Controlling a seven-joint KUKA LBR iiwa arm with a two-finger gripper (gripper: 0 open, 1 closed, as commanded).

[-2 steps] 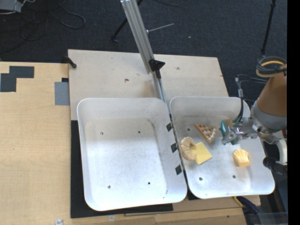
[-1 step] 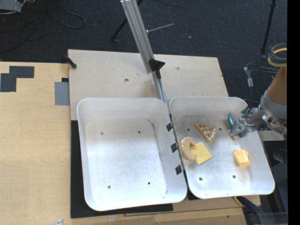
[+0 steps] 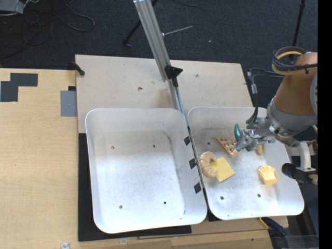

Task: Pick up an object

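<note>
Looking down at a slant on the bench (image 3: 124, 82), two shallow white bins sit side by side, touching along their inner walls.

Left bin (image 3: 104, 119): bare white floor, faintly speckled with dark flecks and a few small dark dots.

A grey aluminium rail (image 3: 155, 38) runs from the top of the view down toward the seam between the bins, with a black bracket (image 3: 173, 72) partway along it.

Right bin (image 3: 290, 207): four objects. Near its left wall lies a tan round ridged piece (image 3: 207, 163), with a yellow wedge-shaped block (image 3: 224, 170) touching its right side (slightly overlapping, as far as can be told). Just above these, toward the bin's centre, sits a brown waffle-like lattice piece (image 3: 226, 145). Toward the right edge, well apart from the others, lies a small yellow shell-shaped object (image 3: 267, 175).

Gripper (image 3: 246, 143): low over the centre of the right bin, just beside the waffle piece's right end. Finger spread cannot be told; the tips are too small and cluttered to read. Nothing is seen held between them.

Arm (image 3: 295, 100) enters from the right, orange band above the wrist.
</note>
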